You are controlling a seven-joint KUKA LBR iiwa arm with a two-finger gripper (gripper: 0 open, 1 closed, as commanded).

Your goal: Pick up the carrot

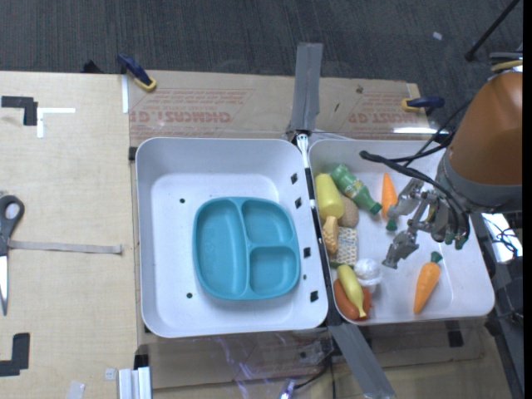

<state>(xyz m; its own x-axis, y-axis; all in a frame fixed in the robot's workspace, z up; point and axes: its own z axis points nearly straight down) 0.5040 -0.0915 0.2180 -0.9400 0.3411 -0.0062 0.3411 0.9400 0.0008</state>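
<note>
The carrot (426,283) lies in the lower right of the right bin (465,306), on the bare white floor, its long axis nearly up-and-down in the frame with a slight lean: green top toward the upper right, tip toward the lower left. A second, smaller carrot (388,193) lies higher in the same bin, near a green bottle (356,187). The gripper (405,233) hangs over the bin between the two carrots, its fingers slightly apart with nothing between them. The left bin (158,223) holds a blue divided tray (247,248). Both bins sit on a cardboard sheet (208,106) over a pale wooden bench (58,189), with scissors (7,239) at the left edge of the frame. Dark grey carpet (208,15) runs along the top.
</note>
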